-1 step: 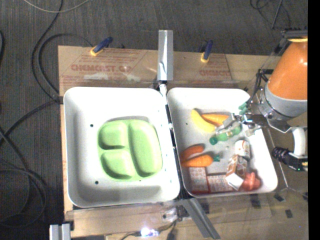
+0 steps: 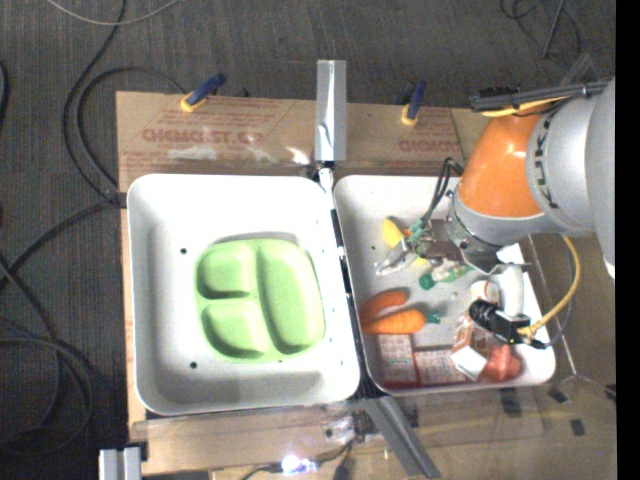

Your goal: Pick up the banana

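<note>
The arm enters from the right of the frame, its orange band over the upper right part of the right bin [image 2: 350, 268]. The gripper [image 2: 403, 251] sits low in that bin's upper middle, just beside the banana [image 2: 392, 232] — a small yellow shape lying against the bin floor near the fingers' left side. Whether the fingers are apart or together cannot be told; they are too small and cluttered to read.

The banana appears to rest on the bin, not lifted, so the pick looks unfinished: the approach seems done, while the grasp and the lift are left. Lower in the same bin lie a carrot [image 2: 400, 321] and a reddish item near the lower right corner. The left bin [image 2: 160, 208] holds a green divided tray [image 2: 262, 296] — well apart from the work.
</note>
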Robot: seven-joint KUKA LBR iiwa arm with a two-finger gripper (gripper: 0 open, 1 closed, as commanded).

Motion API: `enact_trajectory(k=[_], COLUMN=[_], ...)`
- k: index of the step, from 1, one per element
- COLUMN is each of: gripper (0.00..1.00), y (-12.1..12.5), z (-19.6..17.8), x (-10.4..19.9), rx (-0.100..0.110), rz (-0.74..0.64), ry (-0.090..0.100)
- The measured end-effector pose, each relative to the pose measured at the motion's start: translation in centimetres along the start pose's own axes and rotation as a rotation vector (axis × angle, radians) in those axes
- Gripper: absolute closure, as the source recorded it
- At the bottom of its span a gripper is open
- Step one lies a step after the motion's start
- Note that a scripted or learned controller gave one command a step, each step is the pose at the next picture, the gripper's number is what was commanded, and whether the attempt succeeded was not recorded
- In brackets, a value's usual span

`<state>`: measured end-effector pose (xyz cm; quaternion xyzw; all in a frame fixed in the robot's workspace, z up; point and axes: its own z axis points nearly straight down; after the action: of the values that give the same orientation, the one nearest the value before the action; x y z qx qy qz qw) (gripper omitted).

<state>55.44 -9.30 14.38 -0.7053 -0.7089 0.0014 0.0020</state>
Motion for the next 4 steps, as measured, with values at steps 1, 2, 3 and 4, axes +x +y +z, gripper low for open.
enact_trajectory(k=[1, 2, 3, 4], gripper=[0.0, 0.0, 0.0, 1.0], y=[5.5, 2.9, 9.9, 9.8], z=[5.4, 0.6, 5.4, 4.5], x=[-2.0, -3.7, -1.8, -1.9], rx=[-0.013, -0.002, -0.012, -0.009], rz=[-0.067, 0.132, 0.188, 0.187], ry=[-0.004, -0.001, -0.004, -0.009])
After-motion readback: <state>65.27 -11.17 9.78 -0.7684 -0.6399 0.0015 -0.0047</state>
